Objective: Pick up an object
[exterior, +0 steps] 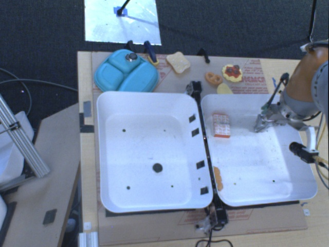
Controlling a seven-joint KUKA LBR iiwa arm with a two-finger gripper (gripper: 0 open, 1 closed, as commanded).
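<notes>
Right bin — upright box (221, 125) (long-axis vertical)

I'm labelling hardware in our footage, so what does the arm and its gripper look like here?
The arm is a rounded body, orange on its upper part and grey below toward the wrist. The gripper at its end is small, metallic grey. Thin dark cables run along the wrist, and a black cylindrical part juts out below it. No markings are legible.
</notes>
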